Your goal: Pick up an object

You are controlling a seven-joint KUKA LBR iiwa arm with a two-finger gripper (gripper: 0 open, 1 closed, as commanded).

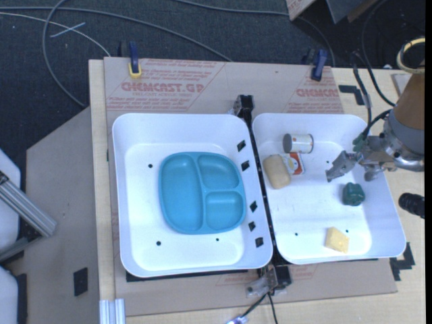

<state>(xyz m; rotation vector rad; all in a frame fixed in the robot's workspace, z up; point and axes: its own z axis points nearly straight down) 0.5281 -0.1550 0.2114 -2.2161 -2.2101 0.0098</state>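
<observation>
**Arm poised over the right bin, nothing in its grasp**

Nearest the camera, along the counter's front edge, a metal clamp fitting sits where the two white bins meet. Just behind it, in the front of the right bin, lies a pale yellow block. Further back and toward the right wall rests a small dark green object. On the bin's left side lies a tan, rounded object, touching a small orange-and-white item on its right. Behind those, a short metal can lies on its side.

The gripper hangs over the right part of this bin, above and just behind the dark green object. Its jaws stand apart, one pointing to the left and the other lower right, and nothing sits between them. The grey arm reaches in from the right edge.

The left bin carries a blue divided plate, lying flat near the middle, with three compartments. A row of small black clips runs along the seam between the bins. Blue clamps hold the cardboard sheet at the counter's far edge, and cables trail over the dark floor behind.
</observation>
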